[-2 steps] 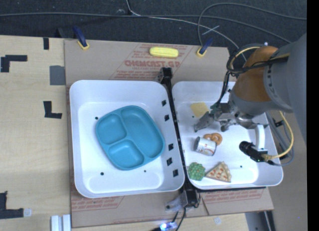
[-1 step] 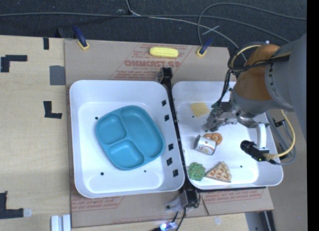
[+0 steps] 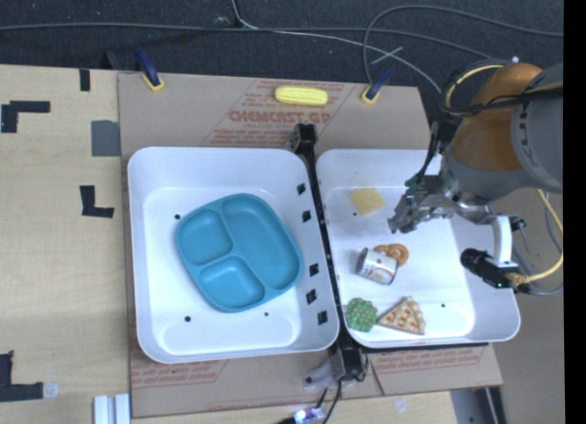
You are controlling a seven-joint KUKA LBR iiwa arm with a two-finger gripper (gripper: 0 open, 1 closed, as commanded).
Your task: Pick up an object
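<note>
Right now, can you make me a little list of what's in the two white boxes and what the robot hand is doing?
left bin: shallow white plastic bin holding a blue plastic plate with three compartments
right bin: shallow white plastic bin with five small things
top: pale yellow square piece
middle: small silver can lying tipped, touching an orange curled toy
bottom: green bumpy toy beside a toy pizza slice
gripper: two-finger gripper over the right bin, nothing seen between its fingers
outside the bins: yellow corn toy on the cardboard

The gripper (image 3: 404,221) hangs over the right bin (image 3: 458,161), above a tin can (image 3: 376,267), pretzel (image 3: 394,252), broccoli (image 3: 361,314), pizza slice (image 3: 404,317) and yellow cracker (image 3: 367,201). A blue divided plate (image 3: 238,250) lies in the left bin (image 3: 156,184). A corn cob (image 3: 300,96) rests on the cardboard (image 3: 211,106) behind.
</note>
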